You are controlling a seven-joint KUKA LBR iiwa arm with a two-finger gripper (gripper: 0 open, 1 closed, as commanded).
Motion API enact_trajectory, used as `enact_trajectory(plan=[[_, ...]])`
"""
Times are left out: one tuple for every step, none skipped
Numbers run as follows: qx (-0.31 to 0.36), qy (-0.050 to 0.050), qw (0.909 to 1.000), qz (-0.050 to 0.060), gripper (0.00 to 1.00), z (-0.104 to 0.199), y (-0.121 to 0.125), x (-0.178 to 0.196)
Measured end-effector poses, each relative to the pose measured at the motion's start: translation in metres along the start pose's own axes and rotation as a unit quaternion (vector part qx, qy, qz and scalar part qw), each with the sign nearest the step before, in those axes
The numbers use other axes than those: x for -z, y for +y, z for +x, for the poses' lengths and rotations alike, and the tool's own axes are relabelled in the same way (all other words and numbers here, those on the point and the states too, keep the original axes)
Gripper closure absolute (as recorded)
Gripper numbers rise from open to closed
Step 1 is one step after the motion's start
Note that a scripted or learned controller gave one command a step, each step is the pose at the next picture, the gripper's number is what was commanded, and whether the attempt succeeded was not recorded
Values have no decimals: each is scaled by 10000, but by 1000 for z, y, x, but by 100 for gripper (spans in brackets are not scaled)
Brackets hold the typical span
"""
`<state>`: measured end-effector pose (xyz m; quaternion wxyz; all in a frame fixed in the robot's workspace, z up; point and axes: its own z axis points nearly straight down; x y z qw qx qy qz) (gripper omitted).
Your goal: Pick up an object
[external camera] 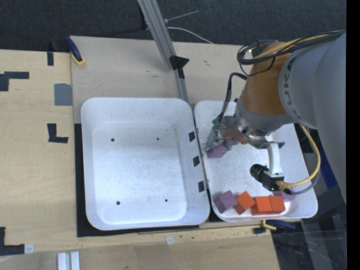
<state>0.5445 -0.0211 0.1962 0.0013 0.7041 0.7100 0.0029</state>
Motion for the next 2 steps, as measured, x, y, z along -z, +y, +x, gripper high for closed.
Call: enact_trajectory(plan=[[-33, -16, 10000, 8, 100, -13, 9, 62], [1, -2, 10000, 69, 100, 78, 33, -9]])
